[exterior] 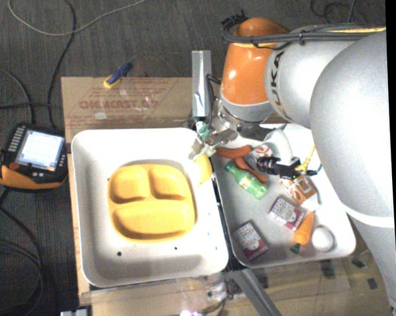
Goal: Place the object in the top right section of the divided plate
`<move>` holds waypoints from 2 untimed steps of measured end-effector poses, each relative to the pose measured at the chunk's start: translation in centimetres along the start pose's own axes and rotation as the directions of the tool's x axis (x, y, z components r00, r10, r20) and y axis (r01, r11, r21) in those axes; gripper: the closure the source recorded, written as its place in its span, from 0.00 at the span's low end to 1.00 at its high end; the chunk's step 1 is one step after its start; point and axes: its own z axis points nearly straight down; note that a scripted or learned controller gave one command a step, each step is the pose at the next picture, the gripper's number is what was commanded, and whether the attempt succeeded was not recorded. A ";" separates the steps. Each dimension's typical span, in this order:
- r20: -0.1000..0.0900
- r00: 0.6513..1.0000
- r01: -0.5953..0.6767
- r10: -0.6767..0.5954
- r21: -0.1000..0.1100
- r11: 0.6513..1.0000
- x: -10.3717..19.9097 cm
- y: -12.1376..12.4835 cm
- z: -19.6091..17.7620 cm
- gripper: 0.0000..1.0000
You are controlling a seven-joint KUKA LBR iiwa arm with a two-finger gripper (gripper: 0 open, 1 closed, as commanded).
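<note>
1. My grey arm (340, 115) looms nearest the lens, over the right bin (339, 249).
2. The yellow divided plate (152, 200) sits in the left bin (91, 257).
3. My gripper (203, 147) pinches a yellow object (203, 168) above the left bin's right rim, beside the plate's top right section.
4. A green bottle (246, 179) and a carrot (304, 229) lie in the right bin.

Bright overhead light, glare on the arm (353, 108), soft shadows in the left bin (88, 191), slightly grainy
</note>
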 end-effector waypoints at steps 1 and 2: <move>0.002 0.982 -0.187 0.187 0.001 0.982 0.6 2.5 1.2 1.00; 0.003 0.901 -0.433 0.433 0.002 0.901 3.3 3.3 1.3 1.00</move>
